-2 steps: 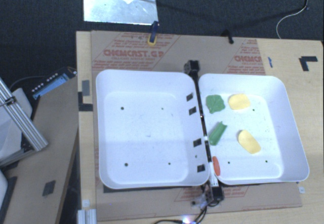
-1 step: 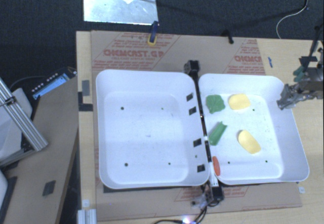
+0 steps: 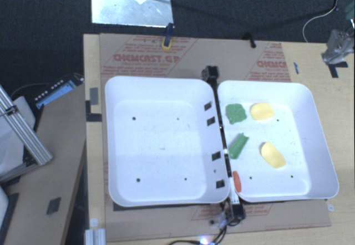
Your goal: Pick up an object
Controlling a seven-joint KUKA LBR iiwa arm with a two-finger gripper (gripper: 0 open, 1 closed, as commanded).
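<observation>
Orange piece against right bin wall, below green and yellow pieces.

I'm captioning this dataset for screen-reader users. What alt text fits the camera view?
Two shallow white bins sit side by side on a bench; the right bin holds two yellow pieces, two green pieces and a small orange piece by the divider. The left bin shows bare white floor.
</observation>
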